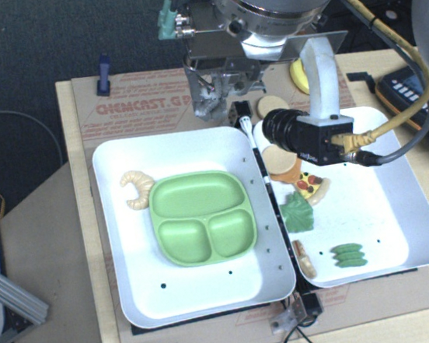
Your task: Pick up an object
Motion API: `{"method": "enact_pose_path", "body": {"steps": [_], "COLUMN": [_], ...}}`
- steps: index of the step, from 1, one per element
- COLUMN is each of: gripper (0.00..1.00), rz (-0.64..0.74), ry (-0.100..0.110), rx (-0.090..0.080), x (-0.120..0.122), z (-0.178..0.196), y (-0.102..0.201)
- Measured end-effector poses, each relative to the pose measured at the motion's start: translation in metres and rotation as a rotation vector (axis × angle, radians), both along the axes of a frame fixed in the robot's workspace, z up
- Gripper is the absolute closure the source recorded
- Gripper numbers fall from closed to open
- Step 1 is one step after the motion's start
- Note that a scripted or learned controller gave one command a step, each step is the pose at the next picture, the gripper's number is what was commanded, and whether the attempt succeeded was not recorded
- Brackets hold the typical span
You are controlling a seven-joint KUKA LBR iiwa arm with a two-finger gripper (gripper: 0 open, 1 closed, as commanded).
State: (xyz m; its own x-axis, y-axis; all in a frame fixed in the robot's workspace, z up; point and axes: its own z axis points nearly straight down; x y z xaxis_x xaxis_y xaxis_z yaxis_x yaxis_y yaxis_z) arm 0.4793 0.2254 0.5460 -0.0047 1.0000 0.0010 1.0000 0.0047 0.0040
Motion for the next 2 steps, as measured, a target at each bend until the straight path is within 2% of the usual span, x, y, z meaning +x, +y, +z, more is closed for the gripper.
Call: {"method": "enact_pose_path", "body": {"steps": [1, 2], "gripper": [1.00, 1.00], "rz": [-0.007, -0.009], "ry": [0.008, 0.011], "rx": [-0.003, -0.005], "x": [0.000, 0.000], "z": [-0.021, -0.084], "y": [-0.021, -0.050]}}
